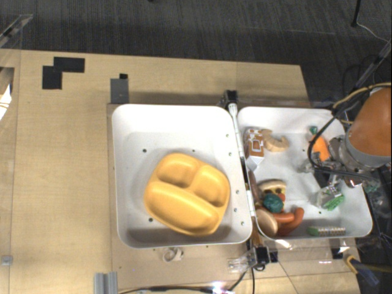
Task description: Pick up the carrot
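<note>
From above, two white bins sit side by side on the wooden bench. The left bin (pixel 131 164) carries one big yellow lump (pixel 187 193), shaped like a bread loaf, lying a bit below its middle.

The right bin (pixel 294 118) is the busy one. Along its left wall, a brown-and-white box (pixel 255 143) lies near the top with a pale beige piece (pixel 275 143) just beside it. Lower down there is a cluster: a teal ball (pixel 273 204) between a pale bun-like piece (pixel 272 186) above and a red sausage (pixel 291 219) below.

The arm (pixel 370 130) comes in over the right side of this bin. The carrot (pixel 318 147) shows as an orange shape with a green tip, near the bin's right side, partly hidden by cables and the wrist. The gripper (pixel 331 192) hangs just below it, close to a green scrap (pixel 332 203); I cannot tell how its pincer stands, nor whether anything is in it.
</note>
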### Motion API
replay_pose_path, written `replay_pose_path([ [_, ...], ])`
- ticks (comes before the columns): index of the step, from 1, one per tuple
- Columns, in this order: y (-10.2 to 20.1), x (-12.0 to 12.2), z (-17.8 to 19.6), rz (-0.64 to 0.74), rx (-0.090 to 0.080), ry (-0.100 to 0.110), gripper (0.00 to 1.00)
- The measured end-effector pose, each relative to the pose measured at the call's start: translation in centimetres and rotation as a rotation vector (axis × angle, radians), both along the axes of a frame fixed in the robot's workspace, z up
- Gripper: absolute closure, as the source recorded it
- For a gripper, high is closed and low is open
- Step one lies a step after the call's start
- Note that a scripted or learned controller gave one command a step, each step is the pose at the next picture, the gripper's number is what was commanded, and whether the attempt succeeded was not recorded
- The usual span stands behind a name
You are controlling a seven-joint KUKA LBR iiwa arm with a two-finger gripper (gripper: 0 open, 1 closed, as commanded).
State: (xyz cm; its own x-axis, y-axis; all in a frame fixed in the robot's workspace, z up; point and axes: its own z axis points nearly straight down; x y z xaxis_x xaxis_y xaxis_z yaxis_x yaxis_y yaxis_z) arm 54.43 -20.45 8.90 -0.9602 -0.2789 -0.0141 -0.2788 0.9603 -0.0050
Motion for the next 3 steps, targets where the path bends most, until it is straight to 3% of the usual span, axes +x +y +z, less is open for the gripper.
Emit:
replay_pose_path([
  [1, -0.1, -3.9, 0.0, 0.241, -0.006, -0.001, 0.00],
  [2, 0.0, 2.8, 0.0, 0.106, -0.002, -0.001, 0.00],
  [3, -0.1, -0.5, 0.0, 0.322, -0.005, 0.000, 0.00],
])
